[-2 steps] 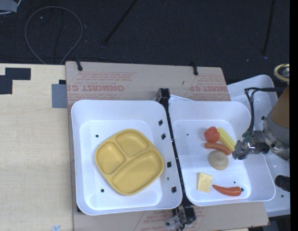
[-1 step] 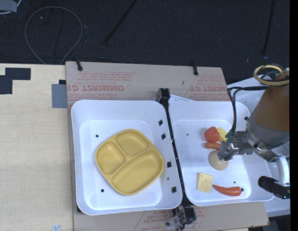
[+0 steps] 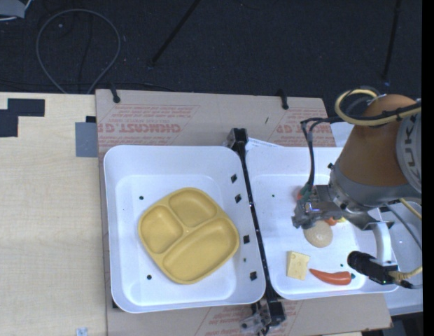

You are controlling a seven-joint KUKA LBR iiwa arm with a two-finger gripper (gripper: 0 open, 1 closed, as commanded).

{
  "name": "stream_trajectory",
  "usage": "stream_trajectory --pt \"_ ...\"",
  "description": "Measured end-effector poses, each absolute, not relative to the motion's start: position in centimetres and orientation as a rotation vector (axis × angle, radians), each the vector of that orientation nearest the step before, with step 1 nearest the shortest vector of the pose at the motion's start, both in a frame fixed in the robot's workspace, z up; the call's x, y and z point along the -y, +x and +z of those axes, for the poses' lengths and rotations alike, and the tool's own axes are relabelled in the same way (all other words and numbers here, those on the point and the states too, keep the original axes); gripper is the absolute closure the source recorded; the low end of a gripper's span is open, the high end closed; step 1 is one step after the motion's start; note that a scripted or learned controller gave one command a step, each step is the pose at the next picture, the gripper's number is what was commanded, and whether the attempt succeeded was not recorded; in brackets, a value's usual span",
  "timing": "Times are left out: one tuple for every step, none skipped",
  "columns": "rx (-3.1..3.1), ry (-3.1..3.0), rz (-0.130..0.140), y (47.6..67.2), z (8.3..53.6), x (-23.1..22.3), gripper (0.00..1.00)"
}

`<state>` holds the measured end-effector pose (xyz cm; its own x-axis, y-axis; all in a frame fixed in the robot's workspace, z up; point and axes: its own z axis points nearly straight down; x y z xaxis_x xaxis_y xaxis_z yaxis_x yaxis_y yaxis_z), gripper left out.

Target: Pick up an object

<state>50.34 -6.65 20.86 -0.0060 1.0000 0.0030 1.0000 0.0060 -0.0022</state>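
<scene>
In the right bin my gripper hangs low over a pale round object, roughly egg-like, which lies just below and to the right of it. A small orange piece shows beside the gripper. A yellow cheese wedge and a red chili pepper lie near the bin's front edge. The arm's orange band and wrist cover the bin's right part.
The left bin holds a yellow divided plate. A black divider runs between the two bins. Cardboard lies under both bins, with a wooden bench top to the left.
</scene>
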Motion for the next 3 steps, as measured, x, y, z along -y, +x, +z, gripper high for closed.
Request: stream_trajectory --pt "2.224 -2.212 0.002 50.4 20.4 1.0 1.0" --pt "2.223 -2.212 0.003 49.2 20.4 -4.3 1.0" --pt "2.224 -2.213 0.001 48.2 21.9 -9.0 1.0"
